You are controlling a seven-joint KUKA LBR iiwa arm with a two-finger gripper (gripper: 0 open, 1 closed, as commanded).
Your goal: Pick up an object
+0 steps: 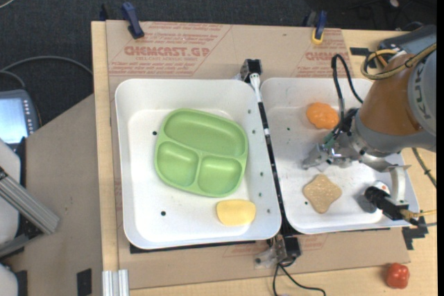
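Nearest the viewer, off the bins at the bench's front right corner, sits one small red object (396, 275). Left to right: the left bin (132, 149) holds one green divided plate (201, 151) and, just in front of it, one yellow piece (235, 211). The right bin (291, 211) holds one tan cracker-shaped piece (322, 192) near its front and one orange piece (321, 115) near its back. Between these two, low over the bin floor, hangs the gripper (320, 153). Its metal fingers appear slightly parted with nothing between them, though their tips are small and hard to read. The arm (395, 104) reaches in from the right.

Step in hand, as judged: closing in on a pick. Either right-bin piece would serve; both lie near the gripper but apart from it. A good attempt would centre the fingers over one piece, descend squarely, and close only once the piece sits between the fingers; the flat tan piece probably offers little height to grasp.
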